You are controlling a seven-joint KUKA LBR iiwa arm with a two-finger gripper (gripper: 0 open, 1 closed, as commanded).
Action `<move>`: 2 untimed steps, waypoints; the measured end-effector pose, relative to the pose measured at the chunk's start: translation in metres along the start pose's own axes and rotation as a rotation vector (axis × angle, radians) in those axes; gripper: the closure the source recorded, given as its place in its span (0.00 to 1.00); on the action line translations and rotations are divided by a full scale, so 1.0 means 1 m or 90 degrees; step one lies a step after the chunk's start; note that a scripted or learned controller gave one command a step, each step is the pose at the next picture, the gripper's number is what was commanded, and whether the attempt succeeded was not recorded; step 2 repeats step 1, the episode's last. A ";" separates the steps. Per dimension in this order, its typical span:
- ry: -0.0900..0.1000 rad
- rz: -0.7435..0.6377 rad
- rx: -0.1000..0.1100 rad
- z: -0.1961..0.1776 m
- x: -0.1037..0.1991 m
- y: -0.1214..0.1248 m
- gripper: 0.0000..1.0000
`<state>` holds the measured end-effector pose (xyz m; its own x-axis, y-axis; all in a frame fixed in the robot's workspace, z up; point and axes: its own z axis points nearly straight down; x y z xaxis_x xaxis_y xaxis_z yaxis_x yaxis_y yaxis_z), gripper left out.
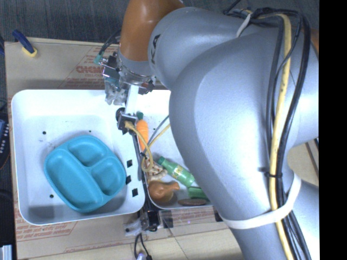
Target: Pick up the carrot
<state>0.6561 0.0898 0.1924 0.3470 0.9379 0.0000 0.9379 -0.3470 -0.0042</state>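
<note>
Gripper [115, 93] sits at far-right corner of the left bin [32, 118], right by the rims where the 2 bins meet, pointing down over the white floor. Grip state: can't tell from this angle, too small + cluttered w/ wrist hw. Orange band [146, 20] is directly above it in view, then the grey arm [233, 118] sweeps in from the right and covers most of the right bin [158, 106]. Carrot [142, 130] is in the right bin, lying just beside the shared rim w/ long axis roughly along it. It's nearer the cam than the gripper and apart from it, not touching afaict. Small greenish bit at the carrot's far end. Further toward cam along the same wall: tan knotted rope-ish thing [153, 168], then a green bottle [176, 171] on its side, at a slant, partly under the arm. Past those, a brown drumstick-shaped obj [162, 189] and a flat brown disc-ish piece [192, 202] near the bin's near rim, the latter half hidden by the arm. Left bin holds a blue 3-compartment plate [81, 172], roughly mid-bin toward the cam side, well apart from the gripper. Both bins sit on brown cardboard [59, 58] w/ red print. Blue/yellow obj [24, 42] lies at the cardboard's far-left corner, outside the bins.
</note>
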 end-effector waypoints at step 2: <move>-0.002 0.169 -0.001 -0.041 -0.002 -0.026 1.00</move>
